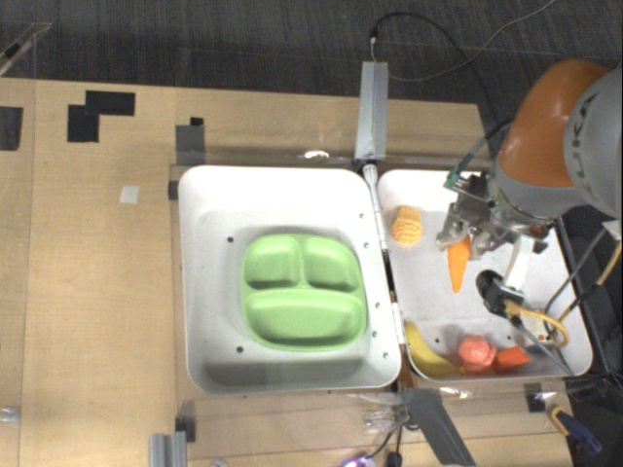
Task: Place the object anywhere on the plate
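The grey arm with its orange band reached in from the right over the right-hand shallow white bin (574, 353). Its two-finger gripper (458, 243) hung above the middle of that bin, and the fingers were clamped on the thick upper end of an orange toy carrot (457, 267), which pointed down with its tip towards the bin floor. Whether the tip touched the floor could not be told.

Just left of the carrot, near the bin's upper left corner, lay a yellow knobbly corn-like piece (407, 227), apart from the carrot. Along the near edge of the same bin lay a yellow banana-shaped toy (426, 354), a pink rounded toy (475, 351) beside it, and an orange-red piece (511, 359) touching the pink one on its right.

The left-hand shallow white bin (209, 261) held a light green plastic plate with three compartments (303, 291), two small ones at the far side and one wide one nearer the camera. The plate sat well apart from the carrot, across the wall between the two bins
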`<state>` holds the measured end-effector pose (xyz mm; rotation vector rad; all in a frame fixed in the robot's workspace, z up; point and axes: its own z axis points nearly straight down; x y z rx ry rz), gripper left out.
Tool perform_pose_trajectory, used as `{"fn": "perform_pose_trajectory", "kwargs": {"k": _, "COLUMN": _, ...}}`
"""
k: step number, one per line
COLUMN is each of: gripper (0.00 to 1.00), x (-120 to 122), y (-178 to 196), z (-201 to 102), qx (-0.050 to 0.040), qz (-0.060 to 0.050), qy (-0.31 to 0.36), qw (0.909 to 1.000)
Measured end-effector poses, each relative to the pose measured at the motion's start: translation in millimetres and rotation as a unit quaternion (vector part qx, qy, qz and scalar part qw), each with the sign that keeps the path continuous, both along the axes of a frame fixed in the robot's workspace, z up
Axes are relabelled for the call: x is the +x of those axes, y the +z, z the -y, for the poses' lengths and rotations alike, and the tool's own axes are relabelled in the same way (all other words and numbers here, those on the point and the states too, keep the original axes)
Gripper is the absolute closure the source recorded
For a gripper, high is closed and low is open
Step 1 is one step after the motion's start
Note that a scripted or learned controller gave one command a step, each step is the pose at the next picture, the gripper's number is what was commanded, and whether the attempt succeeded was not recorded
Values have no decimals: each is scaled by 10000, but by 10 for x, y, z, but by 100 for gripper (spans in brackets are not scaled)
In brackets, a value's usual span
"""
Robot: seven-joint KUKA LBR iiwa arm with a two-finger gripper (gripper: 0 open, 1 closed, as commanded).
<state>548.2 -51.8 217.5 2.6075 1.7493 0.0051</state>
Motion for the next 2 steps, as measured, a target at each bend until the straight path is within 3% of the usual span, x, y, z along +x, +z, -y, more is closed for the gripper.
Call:
{"fn": "perform_pose_trajectory", "kwargs": {"k": 1, "gripper": 100, "x": -409, "y": -334, "z": -934, "qx": 3, "qz": -12, "qy": -21, "qw": 10000}}
{"fn": "perform_pose_trajectory", "kwargs": {"k": 2, "gripper": 0, "x": -407, "y": -332, "z": -930, "qx": 4, "qz": -10, "qy": -25, "qw": 10000}}
